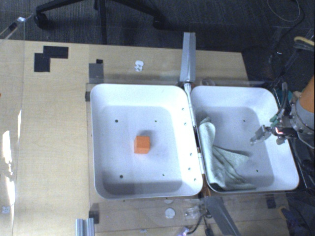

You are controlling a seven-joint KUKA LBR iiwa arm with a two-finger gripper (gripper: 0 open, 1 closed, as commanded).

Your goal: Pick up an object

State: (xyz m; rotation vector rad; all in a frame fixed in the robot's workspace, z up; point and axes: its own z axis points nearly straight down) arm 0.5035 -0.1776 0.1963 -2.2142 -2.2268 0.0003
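Over the right bin (280, 178), near its right wall, the gripper (258, 137) reaches in from the arm (301, 113) at the frame's right side; two thin fingers point left and down toward the bin floor, but whether they are parted or closed cannot be made out, and nothing can be seen between them. A crumpled pale cloth (220, 157) lies in that bin along its left wall and spreads across the floor toward the front, apart from the gripper's tip. An orange cube (142, 144) sits alone near the middle of the left bin (106, 181). Both white bins rest side by side on a light wooden bench (49, 146), with black tape patches (49, 57) near its far left corner. Beyond the bench lie dark carpet and the black legs of a chair base (101, 4).
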